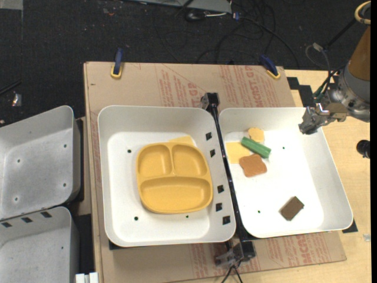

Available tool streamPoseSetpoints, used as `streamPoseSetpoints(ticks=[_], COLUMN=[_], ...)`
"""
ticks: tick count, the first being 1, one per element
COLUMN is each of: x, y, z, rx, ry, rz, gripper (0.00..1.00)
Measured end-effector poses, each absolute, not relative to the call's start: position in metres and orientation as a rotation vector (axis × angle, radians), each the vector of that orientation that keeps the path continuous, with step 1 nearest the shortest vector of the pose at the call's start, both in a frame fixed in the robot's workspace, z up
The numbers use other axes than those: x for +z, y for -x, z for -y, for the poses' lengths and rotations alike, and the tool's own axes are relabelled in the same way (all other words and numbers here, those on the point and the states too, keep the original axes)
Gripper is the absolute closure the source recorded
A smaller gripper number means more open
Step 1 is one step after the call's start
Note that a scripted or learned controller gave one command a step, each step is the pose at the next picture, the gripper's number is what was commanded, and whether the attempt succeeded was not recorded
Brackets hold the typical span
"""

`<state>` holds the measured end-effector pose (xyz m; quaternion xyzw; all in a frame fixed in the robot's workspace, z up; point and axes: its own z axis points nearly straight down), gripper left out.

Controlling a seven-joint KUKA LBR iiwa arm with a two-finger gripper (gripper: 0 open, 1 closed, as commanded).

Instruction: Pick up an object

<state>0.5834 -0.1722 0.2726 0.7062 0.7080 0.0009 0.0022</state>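
The right bin (330, 175) holds a green block (255, 147), a tan toast-shaped piece (253, 166), a pale yellow flat piece (234, 152), a small round yellow piece (256, 134) and a brown square (291, 207). My gripper (308, 126) hangs over the bin's far right rim, right of the cluster and apart from every object. Nothing shows between its fingertips.
The left bin (112, 158) holds a yellow divided tray (174, 178). A black divider with clips (221, 170) runs between the bins. White bin lids (35, 158) lie off the bench at the left. Cables cross the dark floor behind.
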Motion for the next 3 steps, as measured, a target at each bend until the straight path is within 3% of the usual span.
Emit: streamPoseSetpoints(ticks=[3], x=[0.273], y=[-0.553], z=[0.017], rx=[0.001], ry=[-2.214], rz=[-2.232], gripper=[1.0])
